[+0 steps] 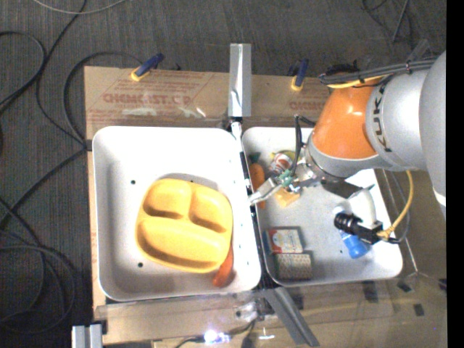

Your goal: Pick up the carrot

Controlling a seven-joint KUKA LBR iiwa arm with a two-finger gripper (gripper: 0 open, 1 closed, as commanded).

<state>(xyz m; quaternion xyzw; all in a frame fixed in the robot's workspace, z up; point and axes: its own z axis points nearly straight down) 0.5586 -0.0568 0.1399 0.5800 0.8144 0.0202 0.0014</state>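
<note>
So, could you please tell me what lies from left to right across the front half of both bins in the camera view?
yellow divided tray → carrot → small printed box → blue object

Grey rounded arm (424,114) — broad orange band (346,125) (dark KUKA lettering (382,124) beside it)

From here: 2 white bins, the left bin (109,194) & the right bin (326,267), 1 robot arm (348,125), and 2 clamps at the back, the left clamp (147,65) & the right clamp (297,72). Left side has 2 things: 1 yellow tray (187,223) w/ 3 compartments, 1 carrot (224,268). Right side has approx. 6 small items: 1 orange piece (256,174), 1 yellow block (287,199), 1 red-edged box (285,239), 1 grey block (293,264), 1 blue item (354,247), 1 multicolour bit (280,162) too small to name.
</note>
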